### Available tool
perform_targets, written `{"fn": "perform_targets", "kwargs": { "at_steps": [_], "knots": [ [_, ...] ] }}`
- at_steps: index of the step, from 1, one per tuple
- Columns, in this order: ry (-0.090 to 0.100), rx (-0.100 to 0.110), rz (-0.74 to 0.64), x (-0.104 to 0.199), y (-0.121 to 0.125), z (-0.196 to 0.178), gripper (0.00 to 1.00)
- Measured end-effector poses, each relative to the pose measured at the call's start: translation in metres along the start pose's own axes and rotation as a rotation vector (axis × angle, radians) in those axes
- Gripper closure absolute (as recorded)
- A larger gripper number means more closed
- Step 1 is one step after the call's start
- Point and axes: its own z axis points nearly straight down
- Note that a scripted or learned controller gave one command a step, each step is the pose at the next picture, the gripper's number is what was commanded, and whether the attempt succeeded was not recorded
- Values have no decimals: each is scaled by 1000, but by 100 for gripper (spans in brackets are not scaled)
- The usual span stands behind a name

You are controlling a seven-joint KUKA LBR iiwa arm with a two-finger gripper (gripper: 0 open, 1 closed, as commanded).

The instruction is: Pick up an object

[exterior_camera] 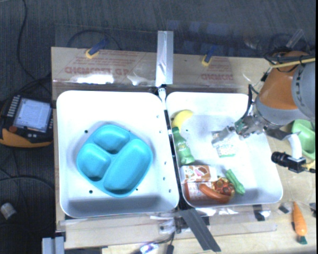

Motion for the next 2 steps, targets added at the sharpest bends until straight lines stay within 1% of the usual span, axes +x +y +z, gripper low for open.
{"fn": "perform_targets", "kwargs": {
  "at_steps": [1, 2],
  "knots": [
    [-7, -9, 27, 1, -9, 35, 0],
    [-7, -11, 25, 1, -7, 27, 100]
  ]
}}
